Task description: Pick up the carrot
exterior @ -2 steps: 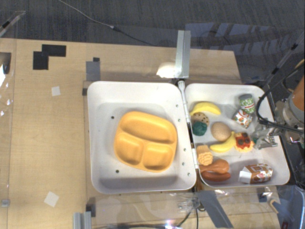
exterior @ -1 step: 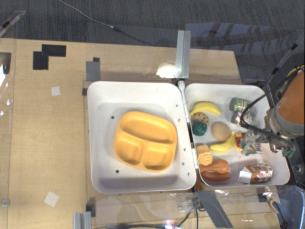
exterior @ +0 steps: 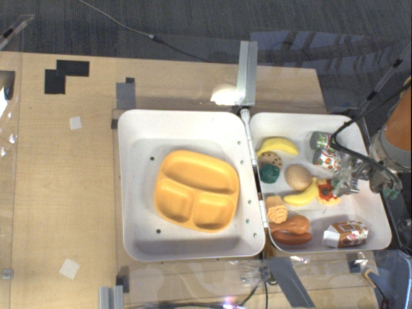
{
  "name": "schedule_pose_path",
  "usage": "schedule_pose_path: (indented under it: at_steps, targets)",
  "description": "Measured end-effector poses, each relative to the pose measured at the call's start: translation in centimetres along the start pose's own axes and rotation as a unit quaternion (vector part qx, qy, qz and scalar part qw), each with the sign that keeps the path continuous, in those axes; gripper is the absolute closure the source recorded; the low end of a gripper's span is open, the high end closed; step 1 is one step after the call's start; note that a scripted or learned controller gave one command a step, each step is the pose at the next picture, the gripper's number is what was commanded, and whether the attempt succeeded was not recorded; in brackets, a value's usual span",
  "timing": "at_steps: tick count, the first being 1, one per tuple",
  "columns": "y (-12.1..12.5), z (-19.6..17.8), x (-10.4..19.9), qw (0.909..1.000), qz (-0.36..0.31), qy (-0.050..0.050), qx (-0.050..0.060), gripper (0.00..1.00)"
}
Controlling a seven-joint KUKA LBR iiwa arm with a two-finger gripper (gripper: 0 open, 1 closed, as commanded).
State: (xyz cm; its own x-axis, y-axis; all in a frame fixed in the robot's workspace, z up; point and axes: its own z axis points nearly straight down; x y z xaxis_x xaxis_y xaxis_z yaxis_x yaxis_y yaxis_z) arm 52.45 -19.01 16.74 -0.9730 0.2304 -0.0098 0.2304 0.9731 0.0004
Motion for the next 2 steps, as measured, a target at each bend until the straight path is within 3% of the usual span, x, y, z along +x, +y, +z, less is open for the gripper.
schedule_pose_path:
  at_steps: [1,2]
  targets:
    - [-1.7,-5.0,0.0,0.9992,0.04,-0.002,0.001,1.0]
    - [-2.4,-8.8,3.0,0.9998,-0.021,-0.001,0.001,1.0]
